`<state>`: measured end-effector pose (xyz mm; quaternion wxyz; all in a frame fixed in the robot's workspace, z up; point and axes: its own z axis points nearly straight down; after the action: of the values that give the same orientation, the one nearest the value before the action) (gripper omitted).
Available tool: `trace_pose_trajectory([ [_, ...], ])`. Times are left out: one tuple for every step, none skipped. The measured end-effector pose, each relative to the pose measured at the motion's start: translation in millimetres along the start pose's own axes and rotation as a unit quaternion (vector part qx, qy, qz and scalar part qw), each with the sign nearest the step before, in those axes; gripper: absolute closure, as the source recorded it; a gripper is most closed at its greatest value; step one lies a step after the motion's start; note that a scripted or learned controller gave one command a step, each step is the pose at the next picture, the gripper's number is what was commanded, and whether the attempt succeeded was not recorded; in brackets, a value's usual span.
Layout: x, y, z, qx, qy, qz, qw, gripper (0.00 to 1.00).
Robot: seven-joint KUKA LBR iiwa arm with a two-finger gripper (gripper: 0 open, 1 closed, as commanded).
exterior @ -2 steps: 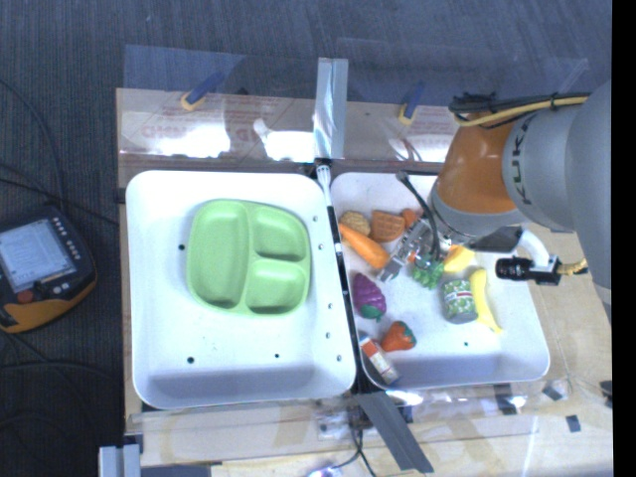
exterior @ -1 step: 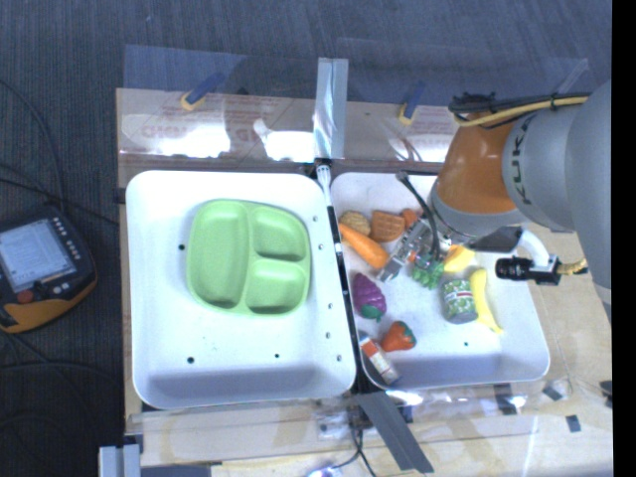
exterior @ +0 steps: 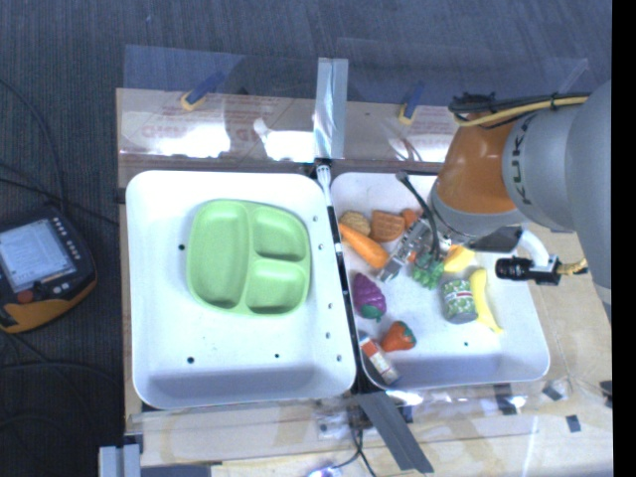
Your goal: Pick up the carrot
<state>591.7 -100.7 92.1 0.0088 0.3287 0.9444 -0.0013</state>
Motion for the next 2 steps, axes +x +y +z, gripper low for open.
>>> trace_pose_trajectory([
  [6.7,0.6,0.4,-0.001,0.003,0.192,0.9814,0.00],
  [-35.4,14.6,1.2,0.010,0.011,0.078,0.9968,0.00],
])
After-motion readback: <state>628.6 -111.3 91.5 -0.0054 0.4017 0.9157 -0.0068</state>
